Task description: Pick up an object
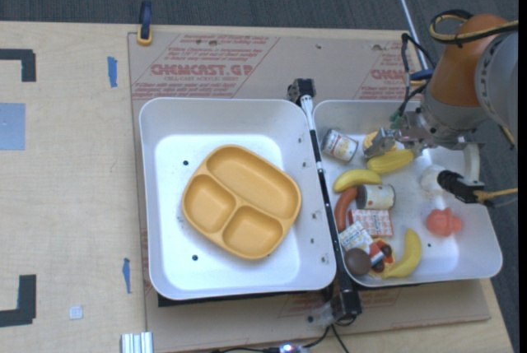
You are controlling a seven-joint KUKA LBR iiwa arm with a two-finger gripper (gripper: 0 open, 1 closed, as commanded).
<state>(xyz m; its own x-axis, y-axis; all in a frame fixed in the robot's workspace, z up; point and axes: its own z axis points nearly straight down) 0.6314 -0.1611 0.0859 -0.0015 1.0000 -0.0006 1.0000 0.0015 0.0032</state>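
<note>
Left bin (156, 178): one orange divided plate (240, 202), lying flat. Right bin (486, 253): three bananas, among them a banana (394, 161) at the far side; two cans, a hot dog, small boxes, pink toy. Gripper (385, 144) low at that banana; finger state cannot be told.

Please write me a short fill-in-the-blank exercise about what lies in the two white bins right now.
1. The orange divided plate lies in the ____ bin of the camera view.
2. That plate has ____ compartments.
3. The gripper is down at the ____ end of the right bin, by a banana.
4. The pink object lies in the ____ bin.

Missing words: left; three; far; right
</note>
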